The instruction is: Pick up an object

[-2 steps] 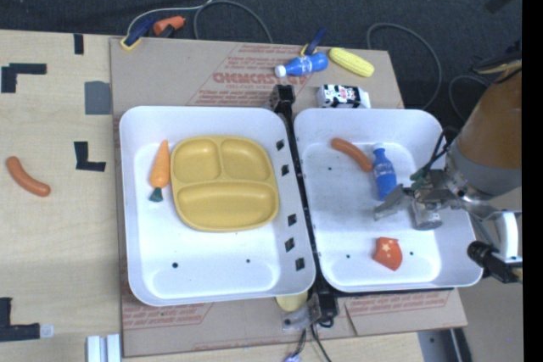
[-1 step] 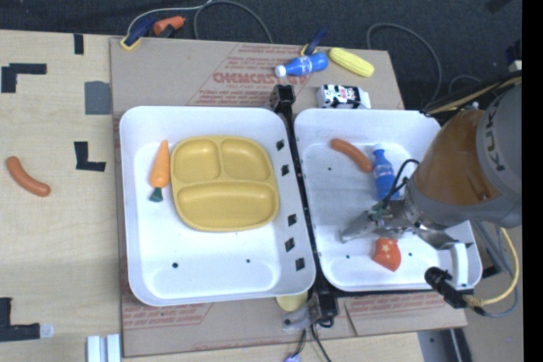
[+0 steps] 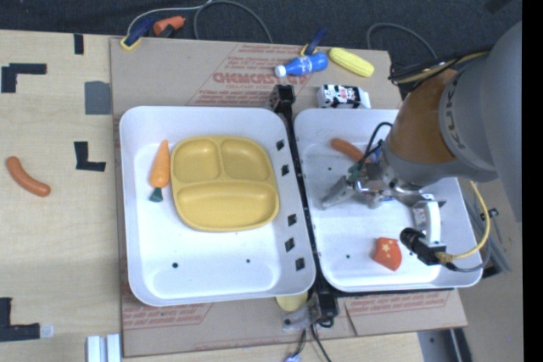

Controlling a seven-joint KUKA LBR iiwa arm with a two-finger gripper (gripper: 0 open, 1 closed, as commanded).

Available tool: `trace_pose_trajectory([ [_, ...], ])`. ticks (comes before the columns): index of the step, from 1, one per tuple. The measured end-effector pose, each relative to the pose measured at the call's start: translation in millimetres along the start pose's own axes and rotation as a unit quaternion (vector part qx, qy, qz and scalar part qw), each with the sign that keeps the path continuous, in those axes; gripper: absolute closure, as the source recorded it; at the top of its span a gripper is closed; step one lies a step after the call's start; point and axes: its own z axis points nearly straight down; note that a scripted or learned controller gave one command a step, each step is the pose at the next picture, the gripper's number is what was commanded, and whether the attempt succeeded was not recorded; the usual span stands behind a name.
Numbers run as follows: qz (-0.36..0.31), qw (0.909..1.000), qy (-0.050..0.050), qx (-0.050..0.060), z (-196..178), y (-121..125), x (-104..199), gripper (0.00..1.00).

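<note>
While I hang over the right bin (image 3: 475, 280), I count what lies about me: two white bins side by side, and in the left bin (image 3: 140, 267) one yellow divided plate (image 3: 225, 182) with one toy carrot (image 3: 160, 164) lying just beside its left edge. In the right bin there are two loose things: one toy sausage (image 3: 346, 148) toward the upper left of that bin, and one red strawberry (image 3: 387, 253) toward its lower middle. Outside the bins, along the upper edge of the cardboard, I see one blue bottle (image 3: 304, 66), one yellow corn cob (image 3: 351, 62) just right of it, and one small black-and-white box (image 3: 344, 97) below them. Far at the left of the frame a second sausage (image 3: 27, 176) lies on the bench.

My arm comes in from the right of the frame, the orange band (image 3: 422, 127) over the bin's upper right, wrist bent so that my gripper (image 3: 333, 198) points left and low over the bin floor. My fingers (image 3: 339, 192) stand a little apart, narrow, with nothing between them. The toy sausage lies just above my fingertips, apart from them; the strawberry is lower right, well clear.
</note>
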Motion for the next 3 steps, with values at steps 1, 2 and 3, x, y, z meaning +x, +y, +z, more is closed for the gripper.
trace_pose_trajectory([
  [1,0.004,1.0000,0.002,0.004,-12.1,-67.9,-47.0,0.00],
  [2,-0.001,1.0000,0.000,0.000,0.7,-2.0,-19.9,0.00],
  [3,0.002,1.0000,0.000,-0.003,-1.1,-63.3,-53.2,0.00],
])
